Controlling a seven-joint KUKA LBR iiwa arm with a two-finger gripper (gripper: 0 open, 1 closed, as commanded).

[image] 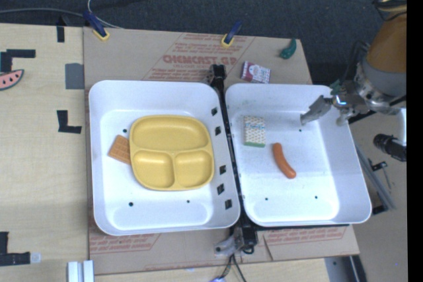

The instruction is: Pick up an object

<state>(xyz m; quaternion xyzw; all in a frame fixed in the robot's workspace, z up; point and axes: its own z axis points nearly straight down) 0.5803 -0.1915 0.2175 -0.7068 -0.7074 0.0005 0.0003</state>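
Desk (39,162) of pale wood seen from above at a slant, carrying a brown cardboard sheet (192,59) on which two shallow white plastic bins sit side by side, their inner rims touching along a row of black clips. Left bin (106,208): a yellow three-compartment plastic tray (173,150) lies flat near the middle, and a tan waffle-textured cracker-shaped piece (119,149) lies just beside the tray's left edge, partly tucked under it. Right bin (344,201): an orange sausage-shaped toy (284,160) lies on the floor near the centre, slanting from upper left to lower right, and a small pale rectangular packet with green print (254,131) lies just to its upper left, apart from it. Grey arm with an orange band (386,53) enters from the right, its claw (316,111) hanging over the upper right part of the right bin — well apart from the sausage and the packet, with nothing between its fingers; whether those fingers are spread or closed cannot be told from this angle. Outside the bins, on the cardboard: a small red-and-white wrapper (255,72) just above the right bin, a teal object (288,49) near the far corner, and two yellow-and-blue clamps (231,36) on the far edge.
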